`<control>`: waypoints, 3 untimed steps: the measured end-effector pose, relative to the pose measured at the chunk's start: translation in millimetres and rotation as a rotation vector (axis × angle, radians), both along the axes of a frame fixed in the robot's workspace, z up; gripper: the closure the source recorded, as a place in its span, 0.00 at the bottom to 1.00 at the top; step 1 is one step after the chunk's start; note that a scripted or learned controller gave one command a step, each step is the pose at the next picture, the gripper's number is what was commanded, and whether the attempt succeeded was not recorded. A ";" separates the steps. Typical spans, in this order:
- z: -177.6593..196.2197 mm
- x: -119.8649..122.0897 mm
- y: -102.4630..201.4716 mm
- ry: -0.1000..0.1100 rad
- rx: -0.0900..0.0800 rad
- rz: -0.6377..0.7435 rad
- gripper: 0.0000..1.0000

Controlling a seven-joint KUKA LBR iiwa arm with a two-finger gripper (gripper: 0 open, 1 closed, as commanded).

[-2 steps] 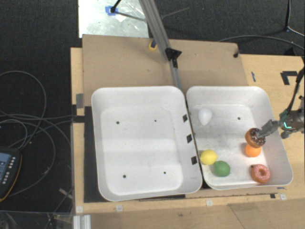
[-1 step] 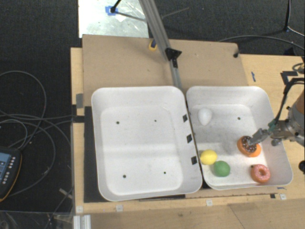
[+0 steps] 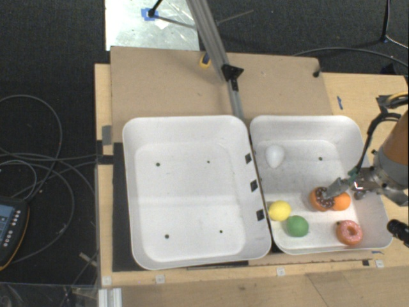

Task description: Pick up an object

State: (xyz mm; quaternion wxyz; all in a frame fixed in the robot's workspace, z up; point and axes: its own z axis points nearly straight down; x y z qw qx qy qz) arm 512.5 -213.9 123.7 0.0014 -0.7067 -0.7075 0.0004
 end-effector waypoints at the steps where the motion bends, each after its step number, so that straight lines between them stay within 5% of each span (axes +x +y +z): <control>1: -31.3 1.8 -0.8 -0.006 -0.001 -0.001 0.00; 2: -18.6 3.4 -1.4 -0.011 -0.004 0.001 1.00; 3: 34.8 15.6 -0.9 -0.010 -0.004 0.005 1.00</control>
